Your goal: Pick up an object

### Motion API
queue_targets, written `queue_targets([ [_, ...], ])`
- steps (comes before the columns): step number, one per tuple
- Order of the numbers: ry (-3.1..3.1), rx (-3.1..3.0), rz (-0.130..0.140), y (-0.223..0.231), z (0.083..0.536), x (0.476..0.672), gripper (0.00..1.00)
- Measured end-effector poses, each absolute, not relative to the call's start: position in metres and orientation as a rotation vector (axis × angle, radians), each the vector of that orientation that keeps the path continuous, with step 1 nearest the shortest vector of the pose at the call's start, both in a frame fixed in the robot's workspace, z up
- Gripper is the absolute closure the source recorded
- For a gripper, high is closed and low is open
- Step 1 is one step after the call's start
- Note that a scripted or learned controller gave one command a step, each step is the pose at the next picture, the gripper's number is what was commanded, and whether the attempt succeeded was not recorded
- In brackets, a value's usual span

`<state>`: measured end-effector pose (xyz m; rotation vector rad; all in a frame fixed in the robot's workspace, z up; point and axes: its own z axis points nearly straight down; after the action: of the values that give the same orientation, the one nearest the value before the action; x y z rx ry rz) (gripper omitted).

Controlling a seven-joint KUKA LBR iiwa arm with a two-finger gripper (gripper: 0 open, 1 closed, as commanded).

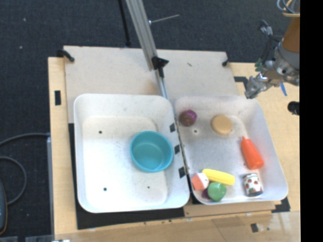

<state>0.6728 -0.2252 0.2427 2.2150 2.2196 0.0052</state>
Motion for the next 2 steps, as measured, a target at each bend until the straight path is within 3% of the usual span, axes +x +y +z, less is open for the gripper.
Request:
queue_targets([
  [2,2.228,2.215,0.0,-0.135,0.23,0.657,1.0],
])
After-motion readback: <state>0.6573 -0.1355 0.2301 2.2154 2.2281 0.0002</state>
